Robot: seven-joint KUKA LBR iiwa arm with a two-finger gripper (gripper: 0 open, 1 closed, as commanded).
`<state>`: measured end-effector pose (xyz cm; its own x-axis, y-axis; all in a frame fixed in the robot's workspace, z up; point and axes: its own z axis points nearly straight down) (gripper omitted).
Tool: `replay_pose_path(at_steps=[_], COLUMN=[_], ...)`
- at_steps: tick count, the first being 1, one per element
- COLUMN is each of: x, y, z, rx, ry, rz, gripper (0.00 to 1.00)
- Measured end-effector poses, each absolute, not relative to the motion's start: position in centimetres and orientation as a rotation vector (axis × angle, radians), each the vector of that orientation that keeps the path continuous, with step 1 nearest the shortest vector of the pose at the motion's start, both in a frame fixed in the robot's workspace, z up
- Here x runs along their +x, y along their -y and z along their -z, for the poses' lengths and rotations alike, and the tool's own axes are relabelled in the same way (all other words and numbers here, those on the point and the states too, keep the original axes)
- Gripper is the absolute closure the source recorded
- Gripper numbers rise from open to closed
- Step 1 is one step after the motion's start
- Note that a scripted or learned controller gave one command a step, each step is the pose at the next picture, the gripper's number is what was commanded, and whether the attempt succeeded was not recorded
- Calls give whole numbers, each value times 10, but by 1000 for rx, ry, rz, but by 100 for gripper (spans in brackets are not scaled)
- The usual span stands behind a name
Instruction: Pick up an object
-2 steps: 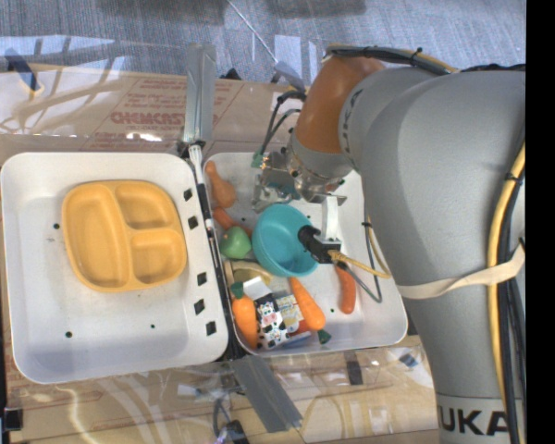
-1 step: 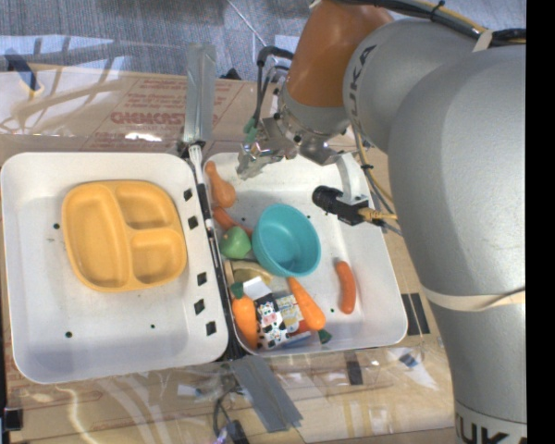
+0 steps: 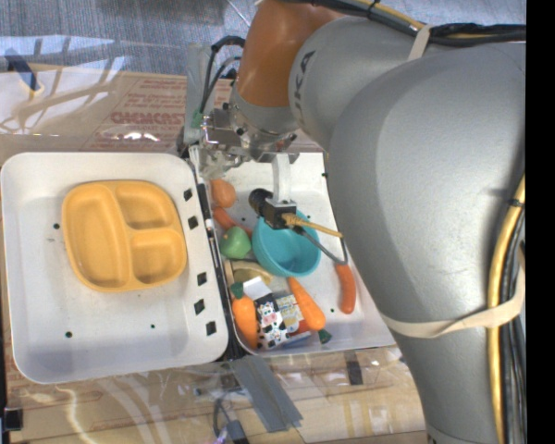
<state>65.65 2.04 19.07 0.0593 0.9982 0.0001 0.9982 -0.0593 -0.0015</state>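
The jaws, apart or together I could not tell, hung beyond the blue bowl's (image 3: 287,251) upper-left rim, the small orange lump (image 3: 223,192) apparently just bowlward of them.

the left bin (image 3: 28,340) and the right bin (image 3: 363,320) sit side by side. a divided tray (image 3: 123,234) lies in the left bin, toward its far side. in the right bin, a bowl (image 3: 287,248) sits in the middle, a carton (image 3: 279,320) lies in front of it between a carrot (image 3: 244,320) and another carrot (image 3: 306,303), and a third carrot (image 3: 347,288) lies right of the bowl.
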Motion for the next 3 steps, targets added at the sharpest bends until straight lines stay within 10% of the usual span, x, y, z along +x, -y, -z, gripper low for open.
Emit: replay_pose_path(at_steps=[1,2,3], x=[656,657,655], y=[93,91,108], z=[-196,-196,-108], rx=[-2520,-2516,-2638], ry=[1876,1879,1694], rz=[-5,-4,-14], gripper=[100,0,0])
